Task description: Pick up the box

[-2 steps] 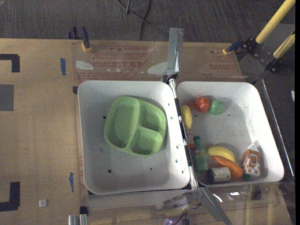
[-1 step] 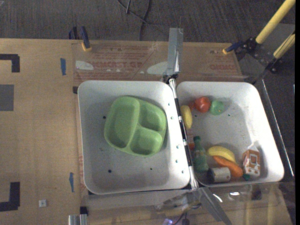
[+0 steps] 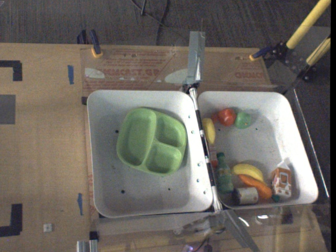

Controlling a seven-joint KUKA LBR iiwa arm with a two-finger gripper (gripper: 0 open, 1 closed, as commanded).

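Note:
The box (image 3: 282, 182) is a small orange and white carton lying near the front right corner of the right bin (image 3: 273, 140). It rests beside an orange carrot (image 3: 255, 186) and a yellow banana (image 3: 248, 170).
The left bin (image 3: 105, 193) holds a green divided plate (image 3: 153, 140). In the right bin lie a green bottle (image 3: 224, 173), a small can (image 3: 245, 195), a yellow piece (image 3: 209, 130), a red tomato (image 3: 227, 116) and a green fruit (image 3: 243, 120). Yellow poles (image 3: 310, 20) stand at the far right.

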